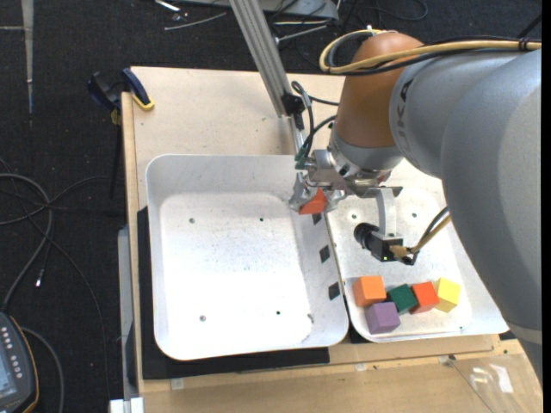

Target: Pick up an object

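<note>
Pale wooden bench (207, 110), dark carpet floor (60, 50), black cables (34, 222), metal strut (258, 41)

White bins (172, 179); orange (371, 289), green (402, 298), yellow (448, 293), purple (383, 317) blocks

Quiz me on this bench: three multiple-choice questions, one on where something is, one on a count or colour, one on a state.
1. Where do the loose blocks lie?
A. left bin
B. right bin
C. on the floor

2. How many loose blocks lie there?
A. two
B. five
C. eight

3. What is at the gripper's tip?
A. an orange-red block
B. a blue ball
C. a cup

Answers:
1 B: the cluster sits in the right bin.
2 B: orange block, green block, red block, yellow block, purple block.
3 A: an orange-red block sits at the gripper.
</note>
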`<state>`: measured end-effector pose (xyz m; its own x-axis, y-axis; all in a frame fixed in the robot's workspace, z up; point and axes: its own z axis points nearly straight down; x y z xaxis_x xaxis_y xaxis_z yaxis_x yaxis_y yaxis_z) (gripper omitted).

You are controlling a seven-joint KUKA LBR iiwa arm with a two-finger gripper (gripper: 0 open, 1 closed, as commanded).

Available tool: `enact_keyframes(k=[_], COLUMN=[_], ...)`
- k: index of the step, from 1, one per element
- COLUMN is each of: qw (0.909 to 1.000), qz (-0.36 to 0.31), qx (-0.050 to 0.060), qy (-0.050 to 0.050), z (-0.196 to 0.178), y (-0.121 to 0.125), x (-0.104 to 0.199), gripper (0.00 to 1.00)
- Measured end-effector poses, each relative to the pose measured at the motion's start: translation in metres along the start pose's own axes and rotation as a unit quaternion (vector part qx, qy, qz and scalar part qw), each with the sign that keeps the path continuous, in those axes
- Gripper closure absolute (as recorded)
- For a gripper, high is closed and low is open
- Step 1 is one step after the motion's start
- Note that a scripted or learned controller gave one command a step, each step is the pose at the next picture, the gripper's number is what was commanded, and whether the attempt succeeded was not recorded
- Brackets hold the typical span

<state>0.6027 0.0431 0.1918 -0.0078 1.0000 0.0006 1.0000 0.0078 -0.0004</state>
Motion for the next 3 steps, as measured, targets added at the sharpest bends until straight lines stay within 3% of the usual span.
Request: enact_keyframes(k=[1,2,3], qw=[1.0,1.0,1.0], qz=[0.001,0.007,0.0], qx=[0.0,0.001,0.002], qy=[-0.001,-0.002,0.001], z=[-0.012,-0.003,-0.003], y=[-0.001,-0.008,-0.018], x=[-0.004,-0.061,-0.005], gripper=[1.0,1.0,1.0])
